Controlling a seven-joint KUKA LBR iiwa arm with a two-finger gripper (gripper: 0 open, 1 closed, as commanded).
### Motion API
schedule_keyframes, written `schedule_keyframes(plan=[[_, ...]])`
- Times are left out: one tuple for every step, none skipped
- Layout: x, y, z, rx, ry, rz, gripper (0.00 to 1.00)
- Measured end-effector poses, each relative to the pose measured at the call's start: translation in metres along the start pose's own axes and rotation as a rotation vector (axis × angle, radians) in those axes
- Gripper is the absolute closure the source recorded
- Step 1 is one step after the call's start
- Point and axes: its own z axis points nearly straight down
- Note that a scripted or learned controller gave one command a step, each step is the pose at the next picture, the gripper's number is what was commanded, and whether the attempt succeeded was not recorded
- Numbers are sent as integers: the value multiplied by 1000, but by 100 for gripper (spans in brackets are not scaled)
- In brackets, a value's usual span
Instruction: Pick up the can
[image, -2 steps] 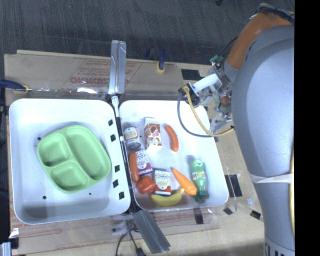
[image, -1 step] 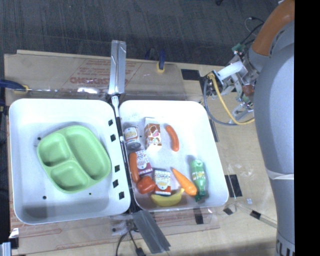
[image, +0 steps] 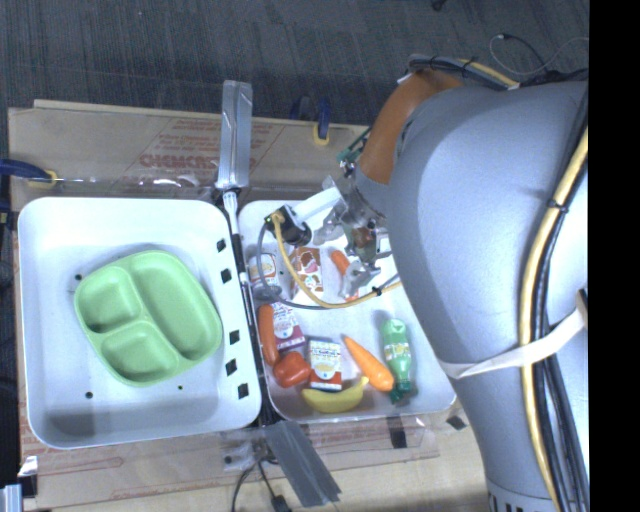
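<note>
Two white bins on the bench (image: 120, 470). The left bin (image: 50, 300) holds a green divided plate (image: 148, 315). The right bin (image: 432, 398) is cluttered.

- The can (image: 325, 363) (red-and-white label) sits in the near half of the right bin, touching the banana (image: 335, 399) at its near end. It is between a red tomato-like piece (image: 291, 371) and a carrot (image: 368, 366).
- It looks to be lying down, with its long axis running roughly from far wall to near wall. Can't tell which end is the top.
- A green bottle (image: 397, 356) lies right of the carrot, roughly parallel to the can.
- The pincer (image: 356, 252) is over the far half of the right bin, among cables and small packets, well apart from the can. Can't tell if it's open or closed because the wrist hides it.
</note>
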Motion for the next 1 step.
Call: schedule_keyframes(plan=[[-43, 20, 56, -12, 27, -33, 0]])
